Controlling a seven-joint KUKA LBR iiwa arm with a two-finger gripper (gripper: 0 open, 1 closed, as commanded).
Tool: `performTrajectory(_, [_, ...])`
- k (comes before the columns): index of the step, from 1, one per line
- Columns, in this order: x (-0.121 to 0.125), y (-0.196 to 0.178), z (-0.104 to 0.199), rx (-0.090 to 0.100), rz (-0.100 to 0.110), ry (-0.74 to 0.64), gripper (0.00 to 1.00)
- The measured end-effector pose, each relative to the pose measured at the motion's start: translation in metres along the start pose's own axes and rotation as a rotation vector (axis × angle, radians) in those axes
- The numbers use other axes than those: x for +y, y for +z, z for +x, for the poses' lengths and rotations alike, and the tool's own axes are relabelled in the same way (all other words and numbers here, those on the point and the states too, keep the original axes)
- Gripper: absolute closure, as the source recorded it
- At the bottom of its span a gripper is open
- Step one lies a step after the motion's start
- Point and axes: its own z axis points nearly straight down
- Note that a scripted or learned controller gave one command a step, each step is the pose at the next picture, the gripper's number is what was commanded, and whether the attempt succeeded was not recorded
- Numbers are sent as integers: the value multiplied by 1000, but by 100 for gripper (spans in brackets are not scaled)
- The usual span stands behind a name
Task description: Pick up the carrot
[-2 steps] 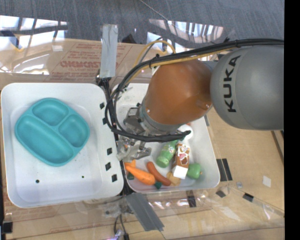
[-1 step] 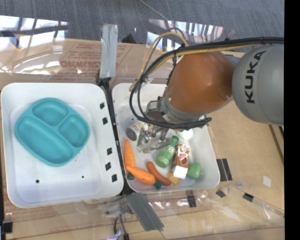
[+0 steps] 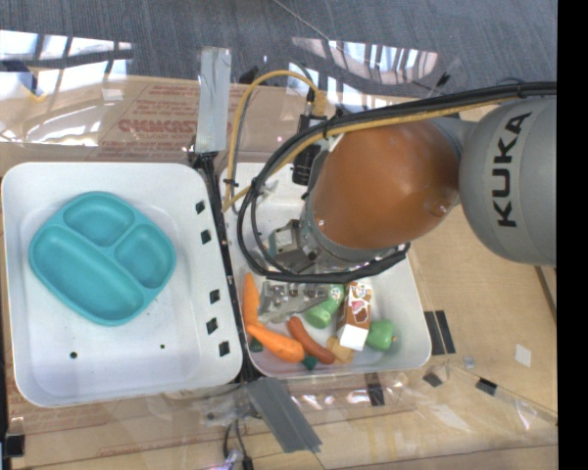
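The carrot (image 3: 274, 343) is orange with a small green top and lies slanted near the front left corner of the right bin (image 3: 412, 306). A second orange piece (image 3: 250, 300) stands along that bin's left wall, just behind it. My gripper (image 3: 282, 299) is low in the right bin, under the arm's large orange wrist band (image 3: 382, 189), just behind and to the right of the carrot. The wrist hides most of it, and I see nothing held in it.
A red sausage (image 3: 311, 340), green pieces (image 3: 323, 312) (image 3: 380, 336), a white cube (image 3: 353, 338) and a small printed packet (image 3: 360, 302) crowd the right bin's front. The left bin (image 3: 39, 360) holds a teal divided plate (image 3: 100, 256). Cables (image 3: 265, 179) loop beside the wrist.
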Motion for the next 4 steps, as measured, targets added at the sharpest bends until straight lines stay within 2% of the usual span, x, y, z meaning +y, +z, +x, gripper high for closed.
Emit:
performTrajectory(1, [7, -21, -22, -2, 3, -266, 100])
performTrajectory(2, [1, 33, -31, -2, -5, -604, 100])
performTrajectory(3, [-53, 5, -19, 0, 2, -626, 100])
performTrajectory(4, [14, 32, -25, -3, -5, -777, 100])
